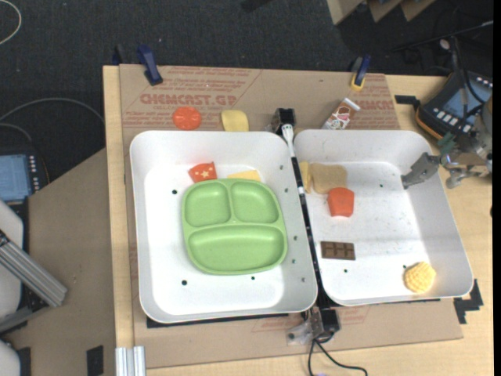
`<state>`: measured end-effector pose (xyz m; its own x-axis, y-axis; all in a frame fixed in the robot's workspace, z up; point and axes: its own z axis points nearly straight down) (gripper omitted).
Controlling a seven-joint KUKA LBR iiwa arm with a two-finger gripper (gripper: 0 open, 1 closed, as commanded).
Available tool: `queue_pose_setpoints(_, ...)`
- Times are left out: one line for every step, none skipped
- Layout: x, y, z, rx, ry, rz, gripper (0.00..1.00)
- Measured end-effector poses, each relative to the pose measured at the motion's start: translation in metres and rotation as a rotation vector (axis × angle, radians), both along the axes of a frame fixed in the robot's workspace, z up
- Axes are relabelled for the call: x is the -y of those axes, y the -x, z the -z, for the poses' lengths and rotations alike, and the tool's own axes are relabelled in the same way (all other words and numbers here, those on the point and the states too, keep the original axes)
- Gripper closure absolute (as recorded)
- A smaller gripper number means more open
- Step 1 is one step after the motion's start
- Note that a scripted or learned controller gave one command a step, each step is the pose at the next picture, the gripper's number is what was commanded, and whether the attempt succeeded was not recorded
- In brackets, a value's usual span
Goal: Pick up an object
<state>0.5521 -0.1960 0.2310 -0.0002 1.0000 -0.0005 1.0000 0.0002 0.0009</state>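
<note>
The right bin (438,210) holds a tan bread slice (327,177), an orange-red block (340,202), a brown chocolate bar (338,250) and a yellow round waffle (420,276). My gripper (425,169) hangs over the right bin's upper right edge, well to the right of the orange-red block and apart from every object. In the left bin (156,210) lies a green divided plate (233,227), with a red piece bearing a yellow star (203,171) and a yellow slice (245,176) just behind it.
On the cardboard behind the bins lie an orange round toy (186,118), a yellow lump (234,121), a black marker (285,121) and a small wrapper (340,116). Blue clamps (149,65) (360,70) grip the board's back edge. Equipment (454,112) stands at the far right.
</note>
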Motion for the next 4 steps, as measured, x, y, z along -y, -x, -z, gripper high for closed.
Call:
queue_pose_setpoints(-0.064,-0.032,0.099,-0.01,-0.007,-0.007,0.0)
queue_pose_setpoints(-0.109,-0.035,0.15,-0.008,-0.005,-0.005,0.0)
queue_pose_setpoints(-0.105,-0.036,0.136,-0.001,-0.001,0.0,1.0)
queue_pose_setpoints(-0.157,0.007,0.041,0.007,-0.003,-0.005,1.0)
